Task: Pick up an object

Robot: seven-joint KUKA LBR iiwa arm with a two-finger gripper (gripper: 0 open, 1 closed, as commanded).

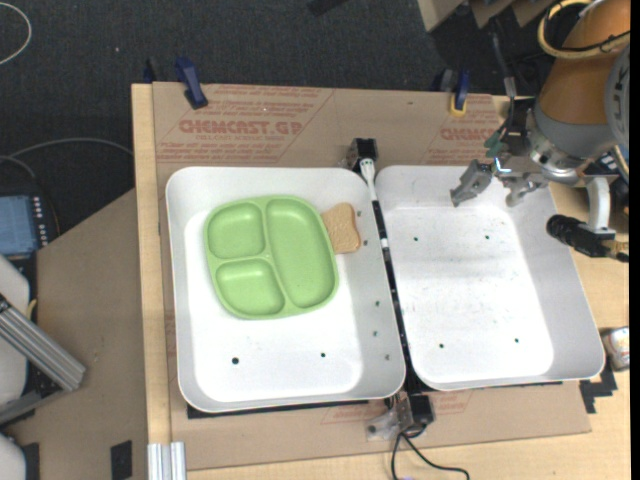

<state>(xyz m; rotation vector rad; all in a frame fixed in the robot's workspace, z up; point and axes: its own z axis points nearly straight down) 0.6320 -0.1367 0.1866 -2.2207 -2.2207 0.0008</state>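
Note:
A green divided plate point(271, 257) lies in the left bin point(270, 373). A tan slice of bread point(342, 227) rests against the plate's right edge. My gripper point(493, 187) hovers over the far edge of the right bin point(480, 298), well to the right of the plate and bread. Its two fingers point(466, 186) are spread apart with nothing between them.
The two white bins sit side by side on a cardboard-covered bench point(300, 118), joined by a dark seam point(385, 268). Blue clamps point(190, 81) hold the board at the back. A black fitting point(575, 235) sticks out beside the right bin's right edge.

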